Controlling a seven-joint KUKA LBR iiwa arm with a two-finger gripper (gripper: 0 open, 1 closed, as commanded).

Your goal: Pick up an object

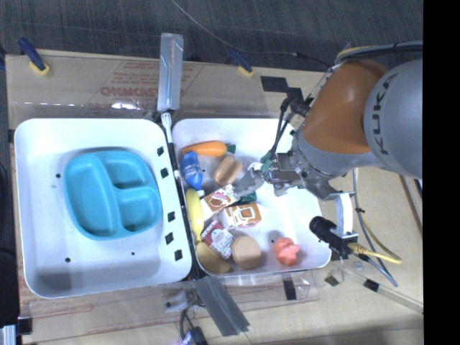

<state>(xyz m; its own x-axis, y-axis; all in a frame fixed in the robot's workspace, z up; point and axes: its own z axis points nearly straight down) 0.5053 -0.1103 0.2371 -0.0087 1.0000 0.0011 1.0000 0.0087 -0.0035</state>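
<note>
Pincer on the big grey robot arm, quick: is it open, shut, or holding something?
Pincer: cannot be told; it sits low in the right white bin over the toy food.

Dark carpet floor; cardboard-topped bench.

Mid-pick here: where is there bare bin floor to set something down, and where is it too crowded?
Bare floor rings the blue sectioned tray in the left white bin. The right white bin is crowded along its left side; a small gap lies above the pink toy.
</note>
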